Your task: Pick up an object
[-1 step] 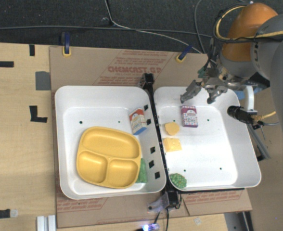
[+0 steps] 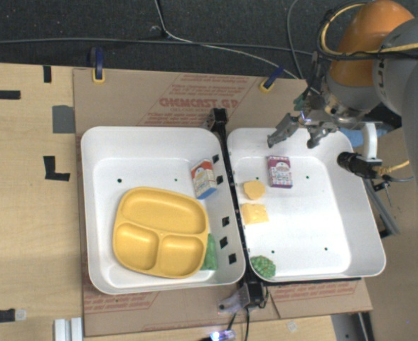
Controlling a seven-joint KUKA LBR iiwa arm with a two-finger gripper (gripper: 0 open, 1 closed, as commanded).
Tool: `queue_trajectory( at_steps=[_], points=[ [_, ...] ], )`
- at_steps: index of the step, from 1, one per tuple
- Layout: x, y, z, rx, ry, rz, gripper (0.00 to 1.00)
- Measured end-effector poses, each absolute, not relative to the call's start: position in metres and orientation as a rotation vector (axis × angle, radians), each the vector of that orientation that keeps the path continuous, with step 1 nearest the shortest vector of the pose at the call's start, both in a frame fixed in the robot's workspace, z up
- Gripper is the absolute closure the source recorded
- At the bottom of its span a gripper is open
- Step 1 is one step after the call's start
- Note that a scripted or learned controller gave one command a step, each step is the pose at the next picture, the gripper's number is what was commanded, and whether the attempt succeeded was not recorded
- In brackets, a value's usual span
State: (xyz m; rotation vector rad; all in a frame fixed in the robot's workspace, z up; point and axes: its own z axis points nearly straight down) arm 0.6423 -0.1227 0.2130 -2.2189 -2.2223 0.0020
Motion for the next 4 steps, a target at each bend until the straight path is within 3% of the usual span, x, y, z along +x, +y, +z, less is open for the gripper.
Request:
queue_trajectory(
  at_steps=[2,3,4],
  points=[
    [0.627,-0.126,0.107,-2.218,-2.22,0.008,0.0],
    [0.629,-0.128,0.089,-2.228,-2.23,0.001,0.0],
    [0.632,-0.128,0.102,-2.229,-2.235,-0.006,1.0]
  ],
)
